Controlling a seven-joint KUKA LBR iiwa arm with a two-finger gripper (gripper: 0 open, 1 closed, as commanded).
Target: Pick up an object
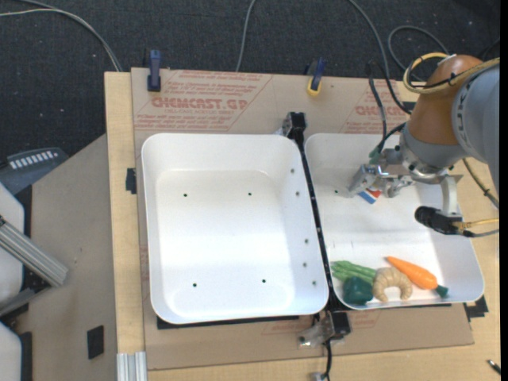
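My gripper (375,179) hangs low over the far part of the right bin (468,248), reaching in from the right. A small blue, white and red object (367,196) sits directly at its tip; whether it is gripped or just lying on the bin floor I cannot tell. Along the near edge of the same bin lie an orange carrot (413,272), a beige knobbly piece (393,285), a green pod-like vegetable (352,271) and a dark green round item (357,291).
The left bin (163,236) stands beside the right one, their rims touching at a black divider (309,205). Blue and yellow clamps (153,66) hold the cardboard at the far edge. A black part of the arm (436,218) juts over the right bin.
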